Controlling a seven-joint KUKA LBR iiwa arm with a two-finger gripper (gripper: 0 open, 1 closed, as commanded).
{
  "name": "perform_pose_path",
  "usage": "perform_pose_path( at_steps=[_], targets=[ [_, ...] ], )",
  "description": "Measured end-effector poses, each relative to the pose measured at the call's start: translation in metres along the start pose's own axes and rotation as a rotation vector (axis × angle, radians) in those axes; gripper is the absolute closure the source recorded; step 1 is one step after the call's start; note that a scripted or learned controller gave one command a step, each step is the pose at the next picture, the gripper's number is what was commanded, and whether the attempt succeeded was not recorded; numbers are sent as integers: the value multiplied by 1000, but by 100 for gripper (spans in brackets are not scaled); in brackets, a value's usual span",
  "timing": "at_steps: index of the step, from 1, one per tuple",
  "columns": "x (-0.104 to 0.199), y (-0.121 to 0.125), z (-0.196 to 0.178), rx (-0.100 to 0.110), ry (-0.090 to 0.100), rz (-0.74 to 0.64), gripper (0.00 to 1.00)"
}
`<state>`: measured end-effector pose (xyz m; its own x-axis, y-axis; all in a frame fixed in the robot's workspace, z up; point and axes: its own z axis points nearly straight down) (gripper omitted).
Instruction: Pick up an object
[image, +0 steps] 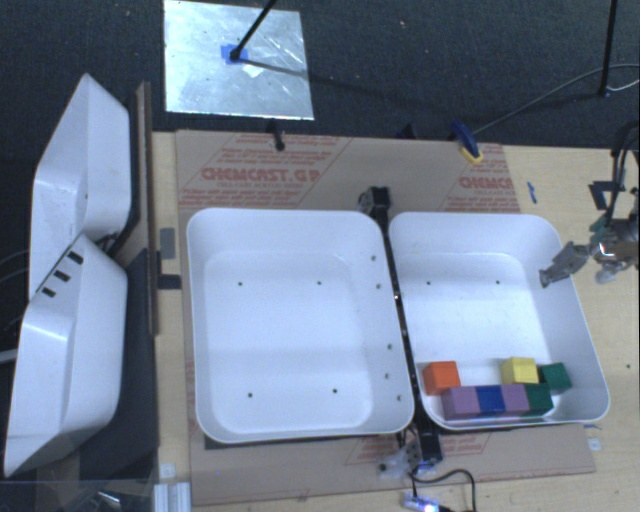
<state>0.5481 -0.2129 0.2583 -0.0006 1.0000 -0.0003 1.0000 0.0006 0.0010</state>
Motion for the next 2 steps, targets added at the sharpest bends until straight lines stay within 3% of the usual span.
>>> perform_pose_path(
  at_steps=[1,2],
  targets=[
    [49,-23,-96,-9,-1,15,0],
    [211,-8,-173,-6,3,-14,0]
  ],
)
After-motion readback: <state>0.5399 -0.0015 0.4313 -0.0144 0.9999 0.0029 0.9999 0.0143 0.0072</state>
